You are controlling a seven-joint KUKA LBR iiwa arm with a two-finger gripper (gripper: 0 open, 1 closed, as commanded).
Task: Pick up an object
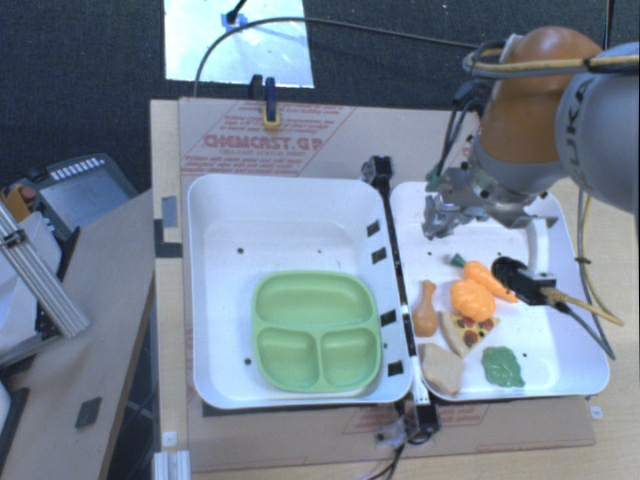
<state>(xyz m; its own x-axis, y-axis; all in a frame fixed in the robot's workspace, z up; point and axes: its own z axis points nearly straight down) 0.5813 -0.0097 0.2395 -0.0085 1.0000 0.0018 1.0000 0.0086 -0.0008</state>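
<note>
2 white bins (pixel 215 208); gripper (pixel 440 223) above right bin's toy food (pixel 474 298), finger state unclear.

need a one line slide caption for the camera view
KUKA arm's gripper hovers over the right bin above toy food, including a carrot and pizza slice; green divided tray sits in the left bin.

Both white bins (pixel 290 208) look like smooth, faintly glossy plastic. The green divided tray (pixel 315 328) at 6 o'clock in the left bin appears matt plastic. At 3 o'clock, the arm's orange band (pixel 535 93) shines glossily. The board (pixel 265 138) underneath seems, perhaps, printed cardboard.
</note>
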